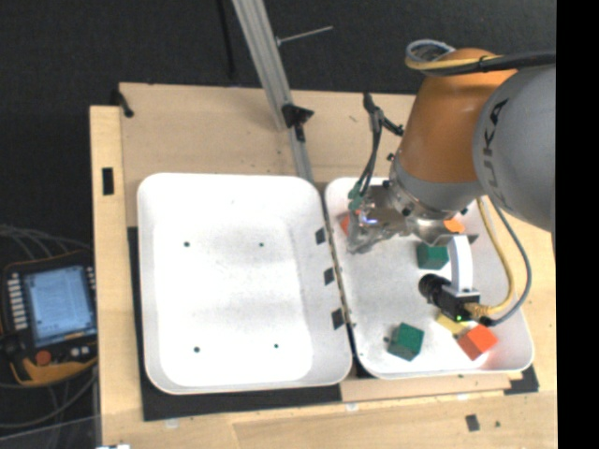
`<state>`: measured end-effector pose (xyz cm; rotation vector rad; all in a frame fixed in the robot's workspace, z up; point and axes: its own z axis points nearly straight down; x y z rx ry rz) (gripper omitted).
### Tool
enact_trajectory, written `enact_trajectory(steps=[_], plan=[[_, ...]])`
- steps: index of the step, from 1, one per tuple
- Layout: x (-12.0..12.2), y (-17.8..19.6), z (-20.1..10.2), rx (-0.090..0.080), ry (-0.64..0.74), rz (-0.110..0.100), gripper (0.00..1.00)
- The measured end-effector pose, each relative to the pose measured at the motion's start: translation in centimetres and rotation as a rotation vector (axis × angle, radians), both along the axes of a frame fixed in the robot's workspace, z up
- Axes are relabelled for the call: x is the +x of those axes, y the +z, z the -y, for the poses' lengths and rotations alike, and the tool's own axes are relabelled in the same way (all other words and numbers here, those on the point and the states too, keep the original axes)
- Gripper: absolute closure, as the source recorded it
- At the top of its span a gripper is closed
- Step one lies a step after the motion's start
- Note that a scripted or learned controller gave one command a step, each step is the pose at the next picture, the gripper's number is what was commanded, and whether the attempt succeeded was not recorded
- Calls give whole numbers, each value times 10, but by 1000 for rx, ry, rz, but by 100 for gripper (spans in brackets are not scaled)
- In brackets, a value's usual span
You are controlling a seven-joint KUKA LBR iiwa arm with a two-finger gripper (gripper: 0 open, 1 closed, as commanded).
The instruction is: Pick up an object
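Note:
The arm comes in from the right over the right bin point(374, 363), its orange band and wrist covering the bin's upper part. My gripper point(363, 235) is low at the bin's upper left, near the divider, beside a small orange-red piece point(343, 223) that peeks out at its left. A green block point(405, 341) lies near the bin's front. Another green block point(431, 255) sits right of the gripper. An orange block point(477, 341) rests at the front right corner.
The left bin point(168, 204) lies to the left across the divider. A white and black fixture with a yellow cable point(454, 293) hangs over the right bin's right side. A metal pole point(271, 64) slants in from the top. A tablet point(56, 302) lies off the bench at left.

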<state>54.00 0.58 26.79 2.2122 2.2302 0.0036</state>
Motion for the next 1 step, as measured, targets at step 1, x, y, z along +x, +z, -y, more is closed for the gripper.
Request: enact_trajectory(steps=[1], plan=[[22,2,-48,-1,-1,0,100]])
